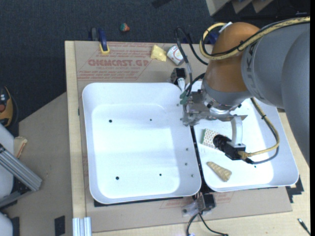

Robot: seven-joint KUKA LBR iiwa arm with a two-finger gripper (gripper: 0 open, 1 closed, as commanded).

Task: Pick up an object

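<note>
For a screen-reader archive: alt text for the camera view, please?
A grey arm with an orange band reaches over the right bin, above a tan cone-shaped object and a white dotted piece. The left bin sits alongside.

I see two small things in the right bin (275, 173). A tan cone-shaped object (219, 170), ridged like a shell, lies flat on its side near the bin's front edge, its narrow tip pointing toward the left bin (98, 146). Just behind it, apart from it, lies a small white piece with a dotted pattern (209, 137), partly hidden by the arm's hardware, close to the bin's left wall.
</note>
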